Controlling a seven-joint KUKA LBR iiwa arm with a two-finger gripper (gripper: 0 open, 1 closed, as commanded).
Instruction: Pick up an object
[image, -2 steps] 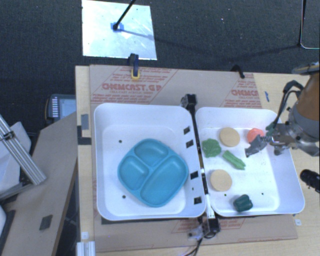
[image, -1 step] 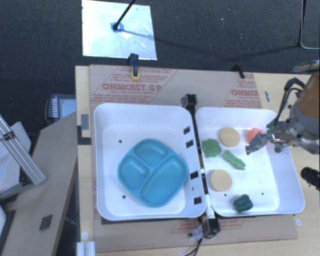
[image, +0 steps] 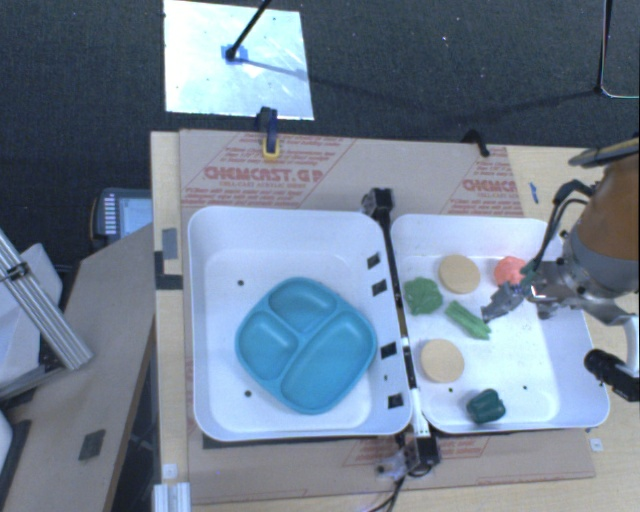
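The tabletop (image: 300, 160) is the biggest thing under me, covered with printed cardboard, and it carries two shallow white bins side by side. The left bin (image: 210, 250) holds a blue divided plate (image: 305, 343), sitting a little toward the front and turned on the diagonal. The right bin (image: 570, 400) holds all the small pieces.

My arm (image: 610, 225) comes in from the right over the right bin, the orange band above the wrist at the frame edge. My pincer (image: 502, 301) hangs low over the middle of that bin, pointing left. I think its tips are drawn together, but they are small and blurred, so I cannot tell whether it is parted or closed, and nothing clearly sits between the tips.

Just left of the tips lies a long green vegetable (image: 467, 320), slanted. Beside it, toward the divider, is a leafy green piece (image: 422, 296). A tan disc (image: 460, 273) lies near the back, and a second tan disc (image: 441, 360) lies toward the front. A dark green pepper (image: 486, 405) sits near the front wall. An orange-red piece (image: 510, 269) lies just behind my pincer, partly hidden by it.
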